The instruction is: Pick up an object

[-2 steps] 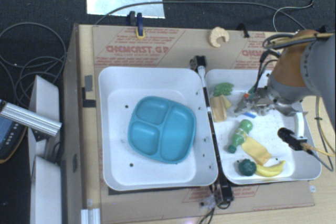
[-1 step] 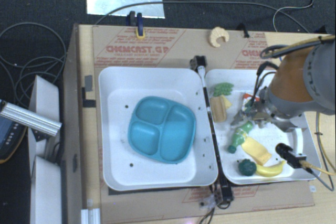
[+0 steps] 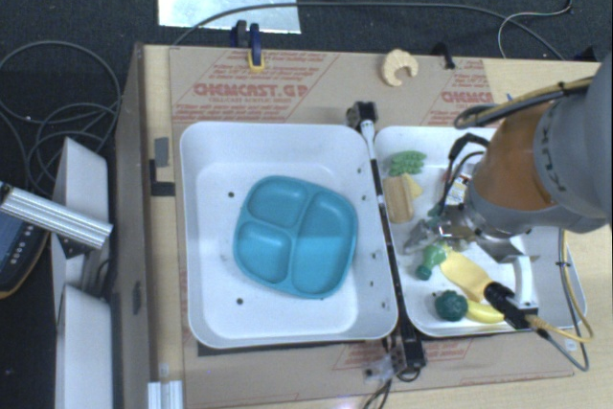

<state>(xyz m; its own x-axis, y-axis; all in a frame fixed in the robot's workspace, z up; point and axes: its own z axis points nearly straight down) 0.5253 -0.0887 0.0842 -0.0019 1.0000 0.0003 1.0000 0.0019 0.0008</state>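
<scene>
Several small toys are crowding the gripper [image 3: 428,235] at centre-right, its grip state unreadable, so it is risking nudging the green piece [image 3: 432,258] aside

Blue divided plate [image 3: 293,236], tan croissant-shaped piece [image 3: 399,67]

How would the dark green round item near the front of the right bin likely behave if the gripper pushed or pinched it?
The dark green round item looks ball-like, so a push would probably roll it toward the yellow piece beside it. Its curved sides may slip out of a pinch. It seems small, likely light.
</scene>
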